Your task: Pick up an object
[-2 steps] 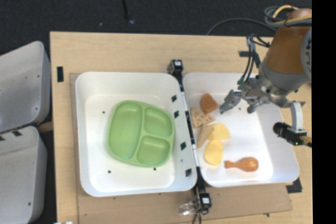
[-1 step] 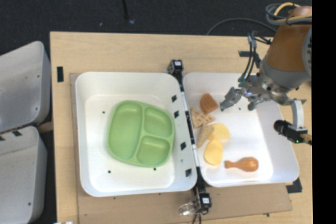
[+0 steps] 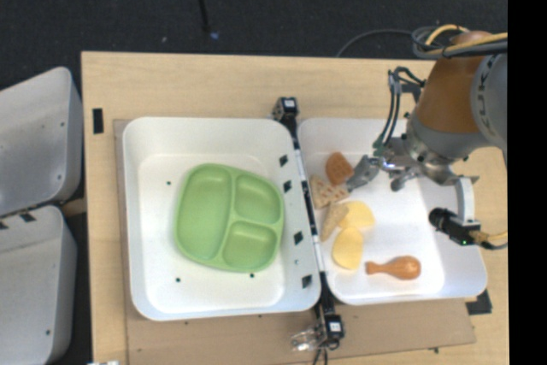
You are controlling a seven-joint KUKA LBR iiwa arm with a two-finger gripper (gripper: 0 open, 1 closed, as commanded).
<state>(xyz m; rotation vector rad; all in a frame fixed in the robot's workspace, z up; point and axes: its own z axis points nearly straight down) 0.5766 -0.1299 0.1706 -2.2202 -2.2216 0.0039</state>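
Observation:
The right bin (image 3: 444, 269) holds several toy foods: a brown piece (image 3: 339, 167), a tan waffle-like piece (image 3: 323, 191), two yellow pieces (image 3: 359, 215) (image 3: 347, 249) and an orange drumstick (image 3: 396, 267). My gripper (image 3: 382, 175) hangs over the upper middle of this bin, just right of the brown piece. Its fingers (image 3: 366, 171) are spread open and nothing sits between them. The grey arm with its orange band (image 3: 449, 98) reaches in from the right.
The left bin (image 3: 145, 286) holds a green divided plate (image 3: 229, 218). A raised divider (image 3: 301, 201) with black clips separates the two bins. Cables (image 3: 395, 98) loop near the wrist. A black fitting (image 3: 449, 222) sits at the right bin's right side.

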